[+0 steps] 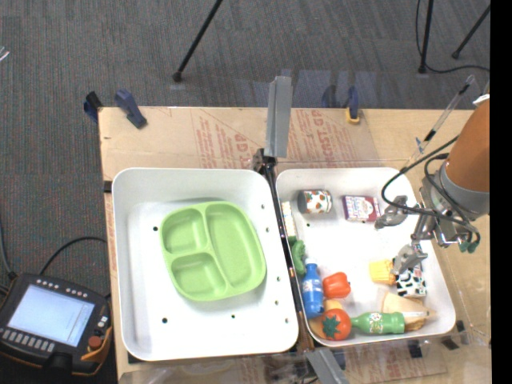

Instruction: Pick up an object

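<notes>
Landmark: right bin (364,176), the white bin holding the loose toys; all positions below refer to it.
Arm: grey wrist with orange band enters over the right rim of the right bin.
Gripper: gripper (410,256) hangs low inside the right bin, near its right wall, at mid-depth.
Gripper state: cannot tell; the fingertips merge with the objects beneath them, so neither opening width nor contact can be read.
Nearest candidates: black-and-white cow-patterned carton (411,282) directly under the gripper; yellow block (382,272) touching the carton's left side.
Other contents: can (316,202) and purple carton (361,208) toward the far wall; blue bottle (312,289), orange pepper (337,284), tomato (337,324) and green bottle (378,322) toward the near wall.
Left bin: green divided plate (213,250) lies in the left bin (136,190).
Risk 1: carton and yellow block touch; a closing finger may land on both and push one aside rather than pinch.
Risk 2: proximity to the right wall may obstruct one finger.
Risk 3: a smooth carton may slip on lift if gripped off-centre.
</notes>
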